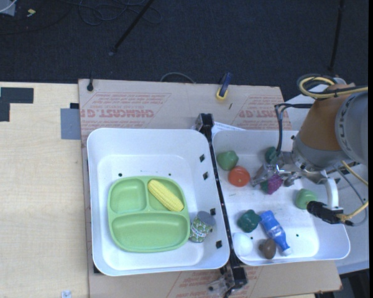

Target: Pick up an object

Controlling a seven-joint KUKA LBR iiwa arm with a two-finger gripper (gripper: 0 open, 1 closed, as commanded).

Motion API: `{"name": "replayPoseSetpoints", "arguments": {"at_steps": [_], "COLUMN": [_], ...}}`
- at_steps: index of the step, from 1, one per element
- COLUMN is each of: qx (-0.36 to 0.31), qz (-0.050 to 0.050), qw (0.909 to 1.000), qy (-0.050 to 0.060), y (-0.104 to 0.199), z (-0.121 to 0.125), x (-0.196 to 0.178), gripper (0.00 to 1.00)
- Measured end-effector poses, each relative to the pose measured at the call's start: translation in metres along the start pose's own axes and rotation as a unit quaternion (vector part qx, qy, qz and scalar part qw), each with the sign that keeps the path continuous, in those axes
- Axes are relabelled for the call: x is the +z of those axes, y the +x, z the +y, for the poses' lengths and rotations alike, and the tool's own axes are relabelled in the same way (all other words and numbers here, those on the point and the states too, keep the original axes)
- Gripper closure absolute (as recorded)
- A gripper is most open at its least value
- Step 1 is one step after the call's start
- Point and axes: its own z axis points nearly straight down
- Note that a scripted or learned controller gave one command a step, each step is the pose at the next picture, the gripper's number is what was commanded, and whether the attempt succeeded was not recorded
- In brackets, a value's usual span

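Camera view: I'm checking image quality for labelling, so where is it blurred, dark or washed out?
Camera view: soft focus throughout; the claw and the purple object beside it smear together; the floor behind the bench is nearly black; the white bins are bright but not blown out, with weak shadows.

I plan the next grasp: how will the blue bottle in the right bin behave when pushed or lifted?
The blue bottle lies on its side, so it would probably roll if pushed across its length. It looks like smooth plastic, possibly slippery. A brown object beside it may get nudged.

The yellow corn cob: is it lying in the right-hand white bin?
No, the yellow corn cob lies on the green divided plate in the left white bin.
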Motion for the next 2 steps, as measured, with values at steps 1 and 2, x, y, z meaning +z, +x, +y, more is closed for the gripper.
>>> {"name": "replayPoseSetpoints", "arguments": {"at_steps": [1, 2], "qx": [0.002, 0.002], "qz": [0.000, -0.001], "qw": [1.0000, 1.0000], "qy": [0.000, -0.003], "y": [-0.001, -0.005], "z": [0.000, -0.008], "x": [-0.011, -0.070], "gripper": [1.00, 1.00]}}
